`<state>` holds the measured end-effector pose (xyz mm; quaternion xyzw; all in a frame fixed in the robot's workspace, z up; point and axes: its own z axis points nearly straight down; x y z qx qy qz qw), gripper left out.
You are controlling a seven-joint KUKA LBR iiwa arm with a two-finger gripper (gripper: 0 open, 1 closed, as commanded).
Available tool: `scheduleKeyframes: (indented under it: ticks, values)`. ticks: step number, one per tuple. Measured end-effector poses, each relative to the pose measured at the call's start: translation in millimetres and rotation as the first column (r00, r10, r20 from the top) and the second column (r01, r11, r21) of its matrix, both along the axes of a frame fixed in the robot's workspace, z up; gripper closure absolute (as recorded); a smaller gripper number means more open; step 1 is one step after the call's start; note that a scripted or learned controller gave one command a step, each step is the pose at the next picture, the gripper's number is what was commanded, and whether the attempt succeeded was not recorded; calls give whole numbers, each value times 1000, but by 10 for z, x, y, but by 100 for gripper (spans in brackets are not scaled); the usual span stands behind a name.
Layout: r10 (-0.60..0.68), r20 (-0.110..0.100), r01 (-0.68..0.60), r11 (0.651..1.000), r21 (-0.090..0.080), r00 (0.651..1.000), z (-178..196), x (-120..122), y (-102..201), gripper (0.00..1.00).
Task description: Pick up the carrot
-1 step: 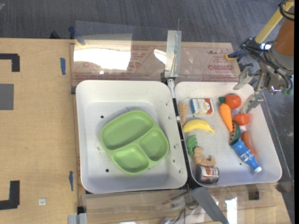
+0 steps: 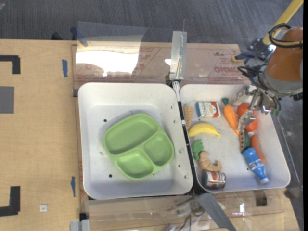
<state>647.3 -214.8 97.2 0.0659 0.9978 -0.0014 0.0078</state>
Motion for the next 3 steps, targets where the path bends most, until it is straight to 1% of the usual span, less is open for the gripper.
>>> scheduleKeyframes:
  ticks: [1,2,3]
  values:
    - [-10,-4,10,1000,6,1000,-79,-314,814,0]
    - [-11,12,11,1000,1,1000,69,-271,795,100]
    - [-11,11,11,1000,2,1000,60,-275,800,0]
